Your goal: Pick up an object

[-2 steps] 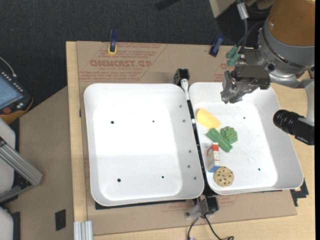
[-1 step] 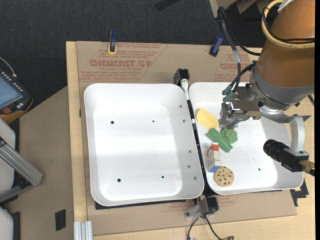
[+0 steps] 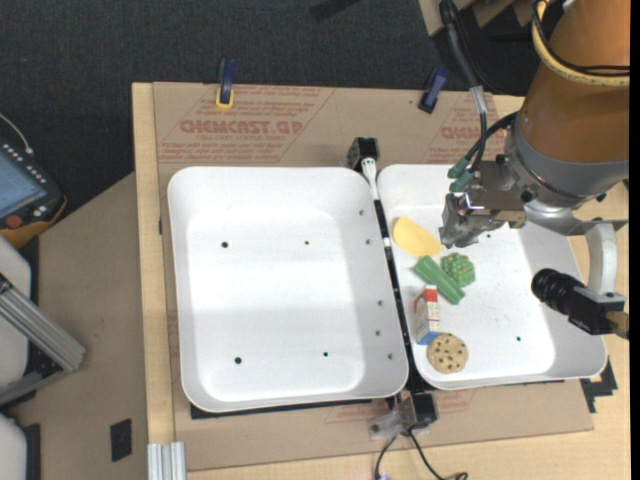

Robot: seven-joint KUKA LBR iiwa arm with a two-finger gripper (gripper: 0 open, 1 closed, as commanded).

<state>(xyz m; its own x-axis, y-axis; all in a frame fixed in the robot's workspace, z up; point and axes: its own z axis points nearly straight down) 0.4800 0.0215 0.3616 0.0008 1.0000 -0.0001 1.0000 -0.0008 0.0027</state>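
While above yellow piece (image 3: 414, 235), end effector (image 3: 455, 236) hovers

Grey arm (image 3: 560, 163), orange band, black cables

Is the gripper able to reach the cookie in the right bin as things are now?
Probably yes. The cookie lies flat in the open with nothing on it; the gripper hangs above the same bin. A small carton sits close beside it.

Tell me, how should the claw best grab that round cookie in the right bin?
Probably from straight above, pinching across the cookie's rim. It lies flat, apart from the small carton beside it, so the sides facing away from the carton and the bin wall look freest.
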